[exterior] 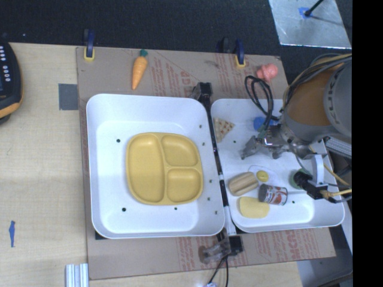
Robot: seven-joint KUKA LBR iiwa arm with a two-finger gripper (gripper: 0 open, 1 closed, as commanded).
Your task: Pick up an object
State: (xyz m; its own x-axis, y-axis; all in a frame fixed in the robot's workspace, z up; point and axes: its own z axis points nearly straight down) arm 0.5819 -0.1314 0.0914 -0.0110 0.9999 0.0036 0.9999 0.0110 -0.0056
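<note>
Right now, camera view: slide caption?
KUKA gripper hovers over right bin of toy foods; yellow divided tray sits in left bin.

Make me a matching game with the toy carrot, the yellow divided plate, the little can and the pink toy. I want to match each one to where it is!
Things:
1. toy carrot
2. yellow divided plate
3. little can
4. pink toy

Places:
A. inside the right bin
B. on the brown board, above the left bin
C. on the brown board, above the right bin
D. inside the left bin

Pairs: 1-B, 2-D, 3-A, 4-C
</note>
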